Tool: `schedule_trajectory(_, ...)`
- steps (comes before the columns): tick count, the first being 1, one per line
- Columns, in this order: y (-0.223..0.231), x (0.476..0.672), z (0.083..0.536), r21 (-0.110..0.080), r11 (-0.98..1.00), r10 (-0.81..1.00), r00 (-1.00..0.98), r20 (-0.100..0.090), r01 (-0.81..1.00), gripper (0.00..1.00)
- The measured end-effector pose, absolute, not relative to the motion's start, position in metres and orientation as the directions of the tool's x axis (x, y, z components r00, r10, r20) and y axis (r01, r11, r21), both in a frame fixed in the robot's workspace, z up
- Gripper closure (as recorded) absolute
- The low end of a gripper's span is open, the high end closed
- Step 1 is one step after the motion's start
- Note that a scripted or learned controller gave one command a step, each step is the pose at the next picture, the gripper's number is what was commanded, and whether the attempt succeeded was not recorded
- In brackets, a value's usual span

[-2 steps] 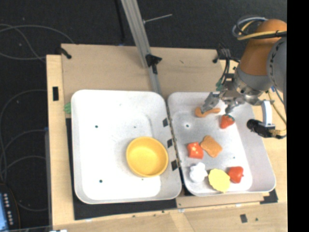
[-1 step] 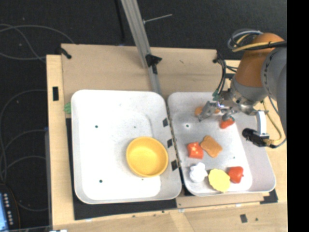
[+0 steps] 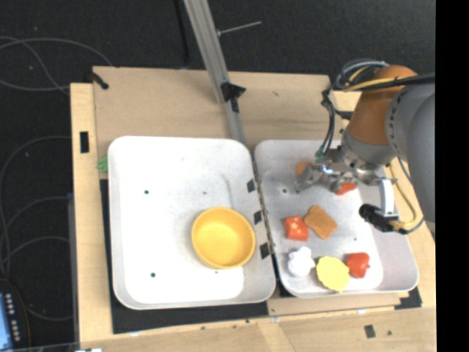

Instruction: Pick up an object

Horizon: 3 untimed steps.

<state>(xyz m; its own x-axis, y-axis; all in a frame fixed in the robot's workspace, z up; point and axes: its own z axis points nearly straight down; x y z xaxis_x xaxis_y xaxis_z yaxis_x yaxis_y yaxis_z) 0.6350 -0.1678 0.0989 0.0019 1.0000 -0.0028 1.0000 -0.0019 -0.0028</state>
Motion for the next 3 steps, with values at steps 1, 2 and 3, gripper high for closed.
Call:
schedule_trajectory(1,-0.169,0.637,0.113,0.004,-0.004,1.000,0.004,-0.003,1.000,1.00)
schedule_trajectory(2,-0.171,0.635,0.154,0.001,-0.003,1.000,0.003,0.000,1.000,1.00)
schedule_trajectory(3,-0.169,0.626,0.205,0.002,-0.004,1.000,0.004,-0.001,1.000,1.00)
